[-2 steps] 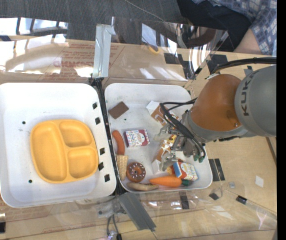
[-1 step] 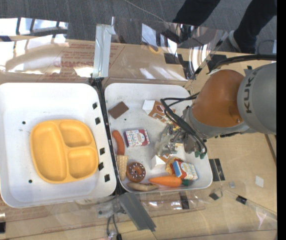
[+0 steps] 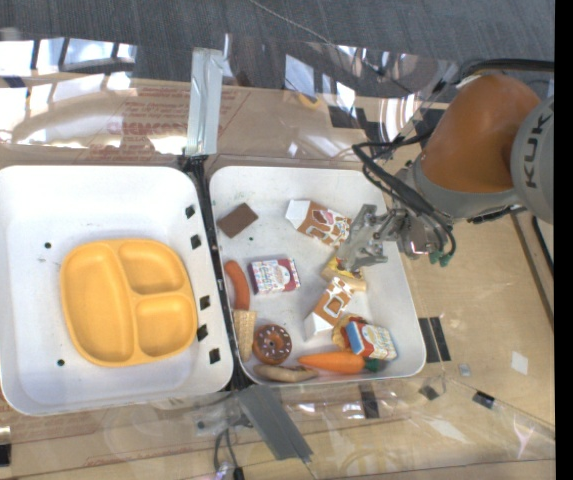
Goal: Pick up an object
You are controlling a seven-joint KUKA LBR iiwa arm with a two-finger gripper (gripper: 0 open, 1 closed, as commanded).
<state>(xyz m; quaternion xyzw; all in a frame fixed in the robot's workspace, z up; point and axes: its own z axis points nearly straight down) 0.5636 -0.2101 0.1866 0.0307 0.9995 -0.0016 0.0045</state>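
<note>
- The gripper hangs low over the right side of the right bin, its dark fingers pointing down at a small yellow piece that lies just beneath them. I cannot tell whether the fingers are spread or closed, nor whether they touch that piece; nothing is plainly between them.
- The arm, grey with its orange band, reaches in from the right and bends down over the bin's right rim, likely so the gripper can come at the toys from above.
- Just near of the gripper lies a brown and white carton, tilted; to its far left is another carton.
- Further left in the same bin are a pink box, a red sausage and a brown square.
- Along the near wall sit a chocolate doughnut, a carrot and a colourful block, crowded together.
- The left bin holds a yellow divided tray, well apart from the gripper.
- Judged from this, the pick is at the closing-in stage; the yellow piece looks the likely target, and its neighbours are close enough to get in the way.
</note>
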